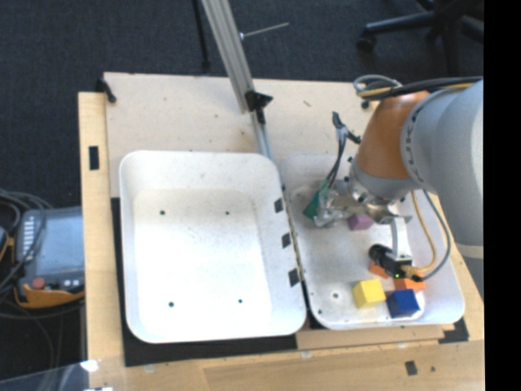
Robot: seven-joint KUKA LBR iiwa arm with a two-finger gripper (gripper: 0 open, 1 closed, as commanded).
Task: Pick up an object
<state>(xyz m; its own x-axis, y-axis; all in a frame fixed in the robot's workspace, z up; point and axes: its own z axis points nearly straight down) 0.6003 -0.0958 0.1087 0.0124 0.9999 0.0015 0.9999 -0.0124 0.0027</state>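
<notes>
In the right bin (342, 312) lie a yellow cube (368, 292), a blue cube (404, 303), a small orange piece (416, 283), a purple piece (358, 221) and a green piece (314, 206). My gripper (329, 214) is down in this bin's upper left part, right beside the green piece and just left of the purple one. The wrist hides the fingertips, so I cannot tell whether anything is between them.
The left bin (203, 243) sits beside the right one, with a narrow gap and black clips between them. A slanted aluminium rail (232, 47) rises behind the bins. The arm's grey and orange body (407, 145) covers the right bin's far right part.
</notes>
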